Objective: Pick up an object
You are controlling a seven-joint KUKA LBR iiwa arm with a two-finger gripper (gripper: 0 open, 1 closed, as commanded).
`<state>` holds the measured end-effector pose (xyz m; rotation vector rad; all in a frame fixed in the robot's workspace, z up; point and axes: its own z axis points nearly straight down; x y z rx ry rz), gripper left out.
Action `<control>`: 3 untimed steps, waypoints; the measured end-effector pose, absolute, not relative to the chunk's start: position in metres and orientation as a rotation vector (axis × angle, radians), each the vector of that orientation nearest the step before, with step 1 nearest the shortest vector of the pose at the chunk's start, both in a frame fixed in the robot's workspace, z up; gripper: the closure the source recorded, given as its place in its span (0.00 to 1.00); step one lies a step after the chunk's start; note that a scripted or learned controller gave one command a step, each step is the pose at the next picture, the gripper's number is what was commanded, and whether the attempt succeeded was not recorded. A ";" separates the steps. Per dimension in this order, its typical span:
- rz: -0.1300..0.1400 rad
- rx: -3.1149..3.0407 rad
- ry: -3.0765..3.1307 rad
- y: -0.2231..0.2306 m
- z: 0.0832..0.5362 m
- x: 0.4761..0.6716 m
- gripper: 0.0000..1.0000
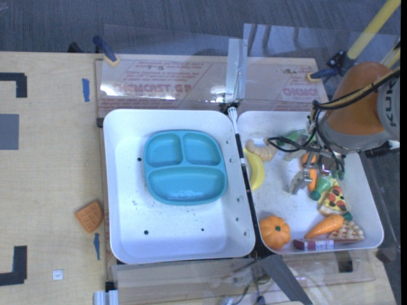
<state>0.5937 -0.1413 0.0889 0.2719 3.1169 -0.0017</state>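
Your gripper (304, 173) sits low over the right bin (372, 196), mid-bin toward its far edge. Can't tell how far the claw is open, or whether it grips anything. Pizza slice (333, 199) lies just beside it toward the right edge; carrot (324, 225) nearer the front edge.

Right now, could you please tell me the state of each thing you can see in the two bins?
Blue divided plate: flat in left bin.
Banana: by right bin's divider.
Toy pumpkin: upright, near front edge.
Carrot: lying on its side.
Pizza slice: flat.
Tool: low over right bin.
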 end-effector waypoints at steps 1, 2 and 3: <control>-0.005 0.267 3.102 -0.141 0.104 0.598 1.00; 0.001 0.545 3.078 -0.116 0.228 0.575 1.00; 0.002 0.633 3.074 -0.076 0.213 0.492 1.00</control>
